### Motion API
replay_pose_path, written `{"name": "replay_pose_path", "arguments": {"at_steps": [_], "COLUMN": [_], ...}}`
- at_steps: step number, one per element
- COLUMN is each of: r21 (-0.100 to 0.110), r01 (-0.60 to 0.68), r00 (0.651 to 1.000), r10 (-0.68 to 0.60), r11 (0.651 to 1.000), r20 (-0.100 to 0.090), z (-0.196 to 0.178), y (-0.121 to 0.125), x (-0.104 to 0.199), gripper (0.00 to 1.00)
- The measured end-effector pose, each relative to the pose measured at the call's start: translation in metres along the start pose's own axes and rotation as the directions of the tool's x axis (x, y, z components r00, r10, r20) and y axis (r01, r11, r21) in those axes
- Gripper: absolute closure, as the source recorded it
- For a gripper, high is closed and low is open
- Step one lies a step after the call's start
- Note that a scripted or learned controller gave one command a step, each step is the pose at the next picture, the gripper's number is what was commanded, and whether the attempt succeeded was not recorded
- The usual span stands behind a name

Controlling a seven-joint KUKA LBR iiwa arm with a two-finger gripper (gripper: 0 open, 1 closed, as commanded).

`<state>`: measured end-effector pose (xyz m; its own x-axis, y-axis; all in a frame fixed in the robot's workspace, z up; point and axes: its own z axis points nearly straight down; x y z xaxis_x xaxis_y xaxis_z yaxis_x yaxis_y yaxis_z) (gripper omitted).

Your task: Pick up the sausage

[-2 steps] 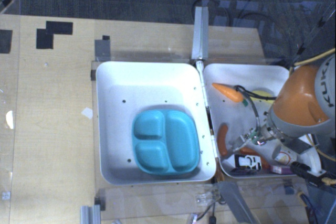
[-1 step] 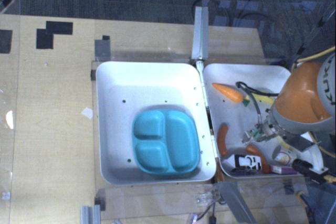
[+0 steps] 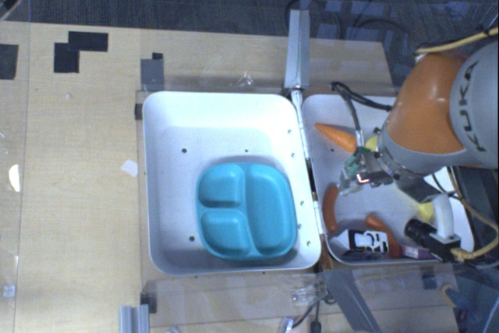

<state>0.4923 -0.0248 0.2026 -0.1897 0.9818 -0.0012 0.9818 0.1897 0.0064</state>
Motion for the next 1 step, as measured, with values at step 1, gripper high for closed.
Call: {"name": "replay_pose_path", "arguments": {"at_steps": [1], "r21": [0.0], "r01": [0.001], "r00": [1.0], "r10": [-0.001], "r11": [1.0], "r20": [0.0], "z": [0.0], "y": [0.0], "x": [0.0], "gripper": [0.0]}}
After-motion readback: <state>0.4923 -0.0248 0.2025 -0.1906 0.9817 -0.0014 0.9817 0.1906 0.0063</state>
